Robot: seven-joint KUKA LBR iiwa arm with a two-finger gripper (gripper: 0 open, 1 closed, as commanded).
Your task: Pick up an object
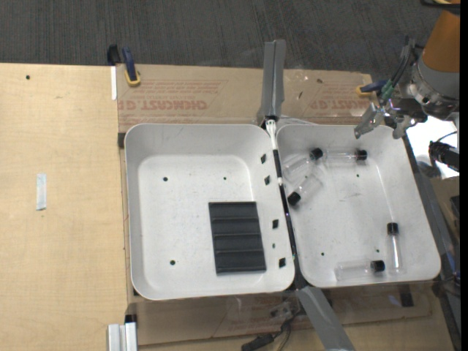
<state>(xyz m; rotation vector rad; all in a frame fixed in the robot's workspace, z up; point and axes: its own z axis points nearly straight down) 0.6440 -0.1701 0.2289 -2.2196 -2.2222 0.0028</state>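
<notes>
The table [58,269] is seen as pale wood on the left, with brown cardboard [219,97] laid under and behind the bins; dark carpet is seen beyond the far edge. Two shallow white bins are set side by side, touching along a central seam; the left bin [146,167] is noted as the slightly wider of the two, the right bin [409,196] as skewed a little clockwise. A grey upright bar [273,79] is seen rising behind the seam.

The arm [442,42] is seen entering at the upper right, its orange band showing above a grey wrist; the claw [380,115] is held over the far right corner of the right bin, above the rim, apart from everything in the bin; nothing is seen between its fingers, and whether they are spread or closed cannot be told.

A black ribbed block [237,236] is found lying flat in the left bin, toward its near right quarter, clear of the walls.

Clear plastic tubes with black caps are scattered in the right bin: two [303,178] lying crossed near the seam; one [340,154] along the far wall; one [393,243] by the right wall; one [358,270] along the near wall.

A blue-handled clamp [124,64] is fixed at the cardboard's far left corner; a small grey strip [41,192] is stuck to the wood at far left.
</notes>
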